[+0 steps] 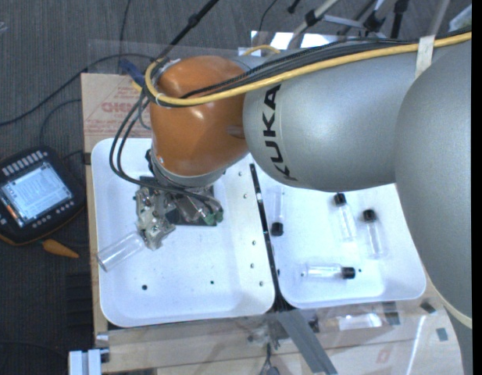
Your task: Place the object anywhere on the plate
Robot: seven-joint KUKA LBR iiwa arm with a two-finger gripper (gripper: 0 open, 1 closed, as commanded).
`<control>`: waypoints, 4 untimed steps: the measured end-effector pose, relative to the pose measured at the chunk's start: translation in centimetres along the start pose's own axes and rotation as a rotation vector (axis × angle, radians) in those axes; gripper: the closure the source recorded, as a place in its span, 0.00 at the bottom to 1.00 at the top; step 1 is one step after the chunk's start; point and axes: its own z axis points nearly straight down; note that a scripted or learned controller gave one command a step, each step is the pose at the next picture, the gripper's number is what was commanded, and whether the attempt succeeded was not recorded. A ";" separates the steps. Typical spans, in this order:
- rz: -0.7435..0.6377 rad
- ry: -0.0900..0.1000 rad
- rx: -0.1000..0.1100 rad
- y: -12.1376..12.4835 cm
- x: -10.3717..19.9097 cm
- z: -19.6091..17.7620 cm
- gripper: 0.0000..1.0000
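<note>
Vial is the likely object of the task: a clear tube lying flat on the floor of the left bin, toward that bin's 9 o'clock edge, just beside the tip of the tool. Going from big to small: the arm sweeps in from 3 o'clock and covers the upper part of both bins, its orange band sitting over the left bin's 12 o'clock half; the right bin carries several more small vials, three with dark caps, one of them lying at its 6 o'clock side; the tool hangs under the band, reaching toward 7 o'clock. Whether it is released or clenched I cannot tell, since its metal parts blur together. The vial seems to touch or nearly touch the tool's end, but it rests on the bin, not visibly gripped. No plate can be made out, so the placing looks not yet done, with the pickup itself unconfirmed. The vial's long axis runs from about 8 o'clock to 2 o'clock, the upper end pointing at the tool; which end bears a cap is unclear.
</note>
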 end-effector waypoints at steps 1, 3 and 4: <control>-0.082 -0.003 0.001 -0.5 -0.8 -5.8 1.00; -0.081 0.011 0.007 -2.0 -1.8 9.9 1.00; -0.211 -0.004 0.001 -2.6 -4.6 -3.6 1.00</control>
